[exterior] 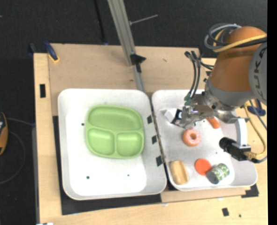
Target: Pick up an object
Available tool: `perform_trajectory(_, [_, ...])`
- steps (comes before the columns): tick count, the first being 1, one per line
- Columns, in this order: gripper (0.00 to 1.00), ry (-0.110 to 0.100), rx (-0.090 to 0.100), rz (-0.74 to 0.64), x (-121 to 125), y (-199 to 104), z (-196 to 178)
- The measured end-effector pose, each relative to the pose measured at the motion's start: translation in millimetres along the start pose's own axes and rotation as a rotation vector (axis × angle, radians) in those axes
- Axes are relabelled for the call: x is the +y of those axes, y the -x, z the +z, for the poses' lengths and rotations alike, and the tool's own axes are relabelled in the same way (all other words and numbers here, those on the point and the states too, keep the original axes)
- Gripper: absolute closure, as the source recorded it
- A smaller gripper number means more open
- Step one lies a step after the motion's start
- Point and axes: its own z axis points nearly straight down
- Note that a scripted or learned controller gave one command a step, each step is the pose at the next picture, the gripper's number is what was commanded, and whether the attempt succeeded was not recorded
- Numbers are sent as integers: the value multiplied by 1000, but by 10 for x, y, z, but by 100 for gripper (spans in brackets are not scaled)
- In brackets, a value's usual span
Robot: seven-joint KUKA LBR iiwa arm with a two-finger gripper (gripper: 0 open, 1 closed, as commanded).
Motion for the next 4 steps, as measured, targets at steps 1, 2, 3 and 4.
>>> perform_trajectory(1, [100,-1,1,-1,-15,-527,99])
perform_trajectory(2, [100,-2,1,0,-204,-943,263])
perform_trajectory(3, [100,-2,1,-1,-377,-1427,364])
perform_trajectory(4, [100,0,0,4,-338,-1393,333])
